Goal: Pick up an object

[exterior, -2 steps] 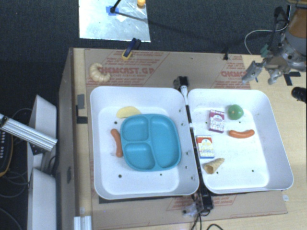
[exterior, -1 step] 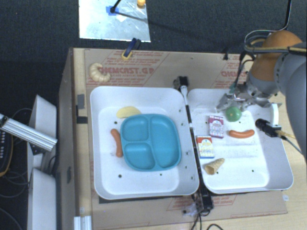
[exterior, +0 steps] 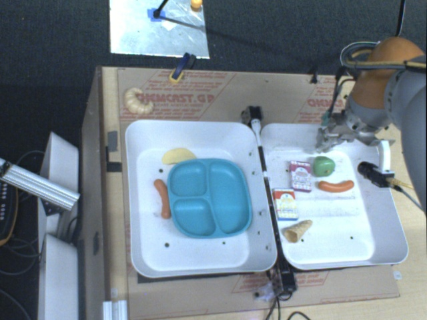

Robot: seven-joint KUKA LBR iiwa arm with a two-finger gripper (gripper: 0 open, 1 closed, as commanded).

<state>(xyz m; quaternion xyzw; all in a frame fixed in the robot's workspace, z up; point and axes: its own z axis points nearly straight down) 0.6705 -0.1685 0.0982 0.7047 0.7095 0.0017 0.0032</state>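
Green and rounded, the toy fruit (exterior: 324, 166) lies in the right bin (exterior: 387, 239), just below the gripper (exterior: 331, 137) (whether it is spread or pinched I cannot tell). Judging by this, the approach is in hand; next comes a short descent onto the fruit, clear of the red sausage (exterior: 336, 186) nearby.
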